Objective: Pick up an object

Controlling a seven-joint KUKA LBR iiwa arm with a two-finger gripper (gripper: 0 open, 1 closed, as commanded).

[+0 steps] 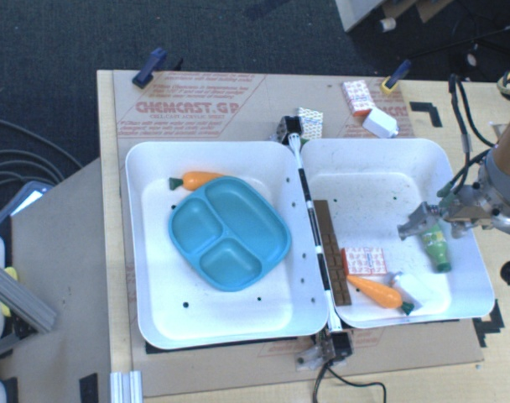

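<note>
In right bin (381,162), small green bottle (437,248)

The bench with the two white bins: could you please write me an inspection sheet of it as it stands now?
Surface: bench with printed board, bearing the left bin and right bin side by side.
Job's things: green bottle, carrot and red-patterned card in the right bin; blue divided plate and a second carrot in the left bin.
Clutter: small patterned box and white block on the bench behind the right bin; blue clamps at the back edge.
Grippers: hand low over the right bin, right at the green bottle's top; grip cannot be judged.
Cables: black cables at the right; grey cables at the left.
Surroundings: dark carpet.
</note>
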